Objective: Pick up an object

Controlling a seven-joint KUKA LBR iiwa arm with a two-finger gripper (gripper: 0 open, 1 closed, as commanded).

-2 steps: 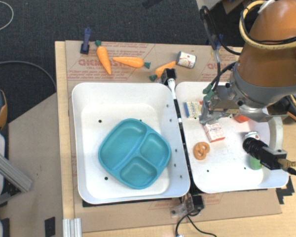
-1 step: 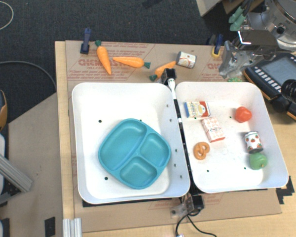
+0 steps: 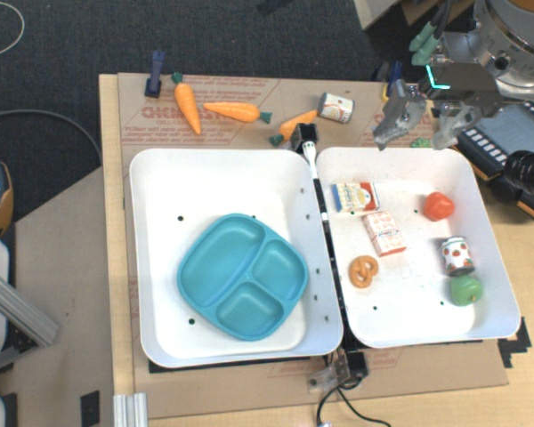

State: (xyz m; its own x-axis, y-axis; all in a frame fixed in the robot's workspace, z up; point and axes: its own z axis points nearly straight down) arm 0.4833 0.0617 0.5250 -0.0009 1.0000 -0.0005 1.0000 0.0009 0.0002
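Note:
My gripper [image 3: 418,132] hangs over the far rim of the right bin [image 3: 494,323], open, its two fingers [image 3: 392,124] spread with nothing between them. Below it in that bin lie a red and white carton [image 3: 353,197], a second small carton [image 3: 384,234], a pretzel [image 3: 363,271], a red tomato [image 3: 439,205], a small can [image 3: 457,254] and a green apple [image 3: 465,290]. The carton nearest the gripper sits a little to its front left.
The left bin [image 3: 151,238] holds a blue divided plate [image 3: 242,277]. Behind the bins on the cardboard lie three carrots [image 3: 187,105] [image 3: 233,111] [image 3: 295,124], a small tub [image 3: 336,108] and a blue clip [image 3: 154,74]. Dark equipment [image 3: 507,154] stands at the right.

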